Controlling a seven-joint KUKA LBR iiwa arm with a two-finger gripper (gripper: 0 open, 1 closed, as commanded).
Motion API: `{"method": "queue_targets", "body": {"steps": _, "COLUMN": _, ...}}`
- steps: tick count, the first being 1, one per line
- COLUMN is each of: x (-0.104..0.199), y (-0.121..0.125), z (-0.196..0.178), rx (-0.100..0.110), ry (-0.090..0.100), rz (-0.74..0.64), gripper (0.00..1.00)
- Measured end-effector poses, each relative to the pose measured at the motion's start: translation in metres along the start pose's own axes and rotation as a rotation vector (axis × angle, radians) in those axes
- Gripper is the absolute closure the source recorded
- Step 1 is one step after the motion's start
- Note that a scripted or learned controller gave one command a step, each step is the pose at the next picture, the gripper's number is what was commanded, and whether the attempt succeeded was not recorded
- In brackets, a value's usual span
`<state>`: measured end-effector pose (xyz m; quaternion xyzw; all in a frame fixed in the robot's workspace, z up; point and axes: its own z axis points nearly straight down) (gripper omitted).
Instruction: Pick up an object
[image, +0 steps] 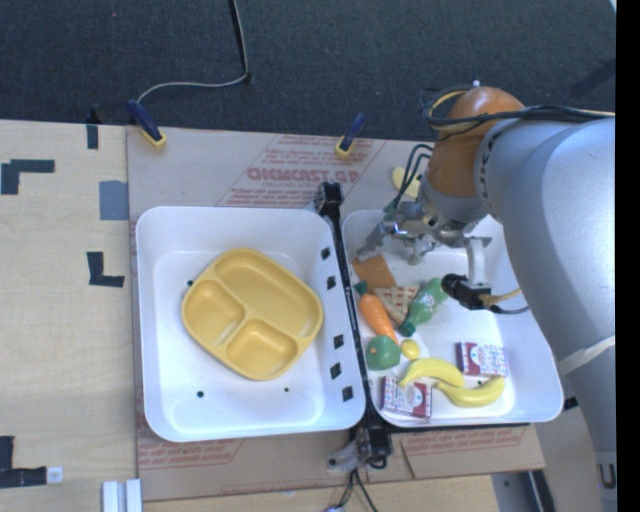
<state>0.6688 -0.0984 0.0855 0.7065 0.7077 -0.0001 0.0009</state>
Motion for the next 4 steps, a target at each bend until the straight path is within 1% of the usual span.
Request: {"method": "queue_targets", "body": {"steps": 4, "x": 0.0027, "y": -0.0001, "z": 0.0000, "rx": 0.000, "ry": -0.001, "rz": 0.001, "gripper": 0.00}}
